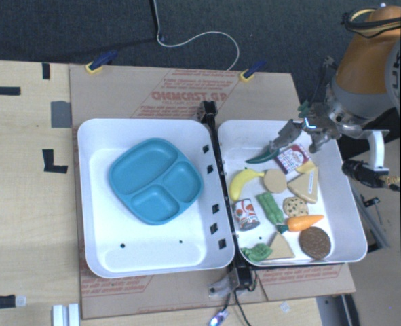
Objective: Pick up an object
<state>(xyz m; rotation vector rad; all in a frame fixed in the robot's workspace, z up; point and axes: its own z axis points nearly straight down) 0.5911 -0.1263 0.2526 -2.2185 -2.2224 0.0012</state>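
The red-labelled packet (292, 159) lay near the right bin's (353, 212) far edge beside a dark green pepper (262, 157), and the gripper (300, 132) hovered just above it with fingers spread and nothing between them, so the approach seemed under way, calling next for a descent and closing.

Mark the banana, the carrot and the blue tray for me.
banana (243, 180): camera view, middle of its yellow curve.
carrot (304, 222): camera view, middle of its orange body.
blue tray (146, 167): camera view, ridge between its compartments.
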